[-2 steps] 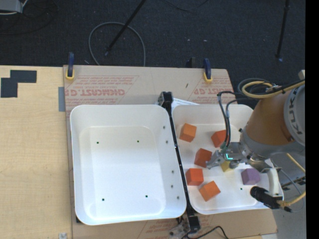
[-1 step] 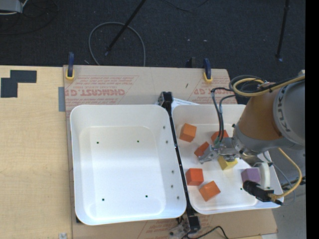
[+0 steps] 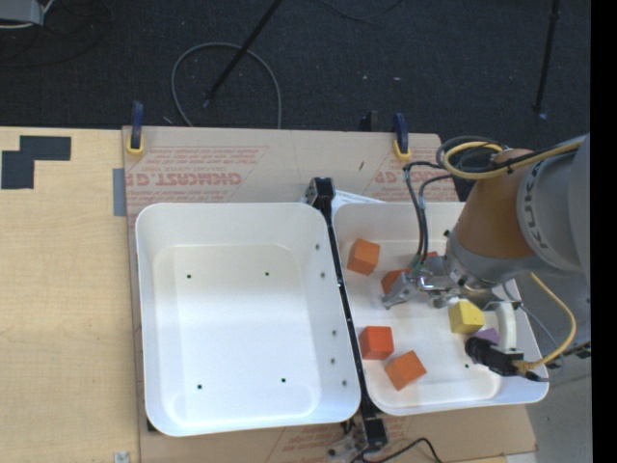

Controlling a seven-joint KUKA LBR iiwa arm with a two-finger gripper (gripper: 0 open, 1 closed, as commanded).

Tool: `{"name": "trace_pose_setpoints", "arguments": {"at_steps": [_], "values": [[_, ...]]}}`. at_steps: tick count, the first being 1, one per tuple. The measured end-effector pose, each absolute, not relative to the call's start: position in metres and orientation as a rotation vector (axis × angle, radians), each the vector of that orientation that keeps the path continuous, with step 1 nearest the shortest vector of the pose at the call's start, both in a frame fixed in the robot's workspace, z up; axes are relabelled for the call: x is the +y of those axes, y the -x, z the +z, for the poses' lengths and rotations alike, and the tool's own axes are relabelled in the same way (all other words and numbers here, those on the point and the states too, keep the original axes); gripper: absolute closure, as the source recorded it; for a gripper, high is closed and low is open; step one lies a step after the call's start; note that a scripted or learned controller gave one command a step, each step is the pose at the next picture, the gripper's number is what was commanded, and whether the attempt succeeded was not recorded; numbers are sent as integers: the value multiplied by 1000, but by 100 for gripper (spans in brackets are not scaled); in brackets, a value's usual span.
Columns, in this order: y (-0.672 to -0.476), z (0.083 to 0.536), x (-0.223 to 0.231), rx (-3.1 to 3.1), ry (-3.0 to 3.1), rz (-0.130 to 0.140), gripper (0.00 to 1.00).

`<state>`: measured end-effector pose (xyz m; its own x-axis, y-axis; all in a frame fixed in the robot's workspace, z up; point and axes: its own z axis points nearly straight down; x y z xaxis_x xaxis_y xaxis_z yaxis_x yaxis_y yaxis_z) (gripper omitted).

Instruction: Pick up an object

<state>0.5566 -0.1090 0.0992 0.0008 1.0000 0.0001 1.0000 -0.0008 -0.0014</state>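
In the right bin point(image 3: 439, 394) lie several blocks. An orange cube point(image 3: 363, 257) sits near the back left. Two more orange cubes point(image 3: 377, 341) point(image 3: 406, 368) lie near the front left. A yellow block point(image 3: 467, 317) and a small purple piece point(image 3: 489, 337) rest on the right, beneath the arm. My gripper point(image 3: 415, 289) hangs low over the bin's middle, right beside a reddish-orange block point(image 3: 391, 280) that it partly covers. I cannot see whether that block is between its jaws.
The left bin point(image 3: 154, 258) stands beside the right one, their rims meeting along a black strip point(image 3: 337, 278). The grey arm with its orange band point(image 3: 492, 220) and cables covers the right bin's right side. Two clamps point(image 3: 136, 128) point(image 3: 400, 138) hold the cardboard at the back.
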Motion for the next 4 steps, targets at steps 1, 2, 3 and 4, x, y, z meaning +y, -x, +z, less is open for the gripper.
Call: {"name": "trace_pose_setpoints", "arguments": {"at_steps": [1, 2, 3, 4], "values": [[-604, 87, -108, -2223, 2222, -2, 0], [-604, 99, -108, -2223, 2223, -3, 100], [-609, 190, -31, -2229, 2218, -8, 100], [-592, 186, 48, -2227, 2214, 0, 100]]}}
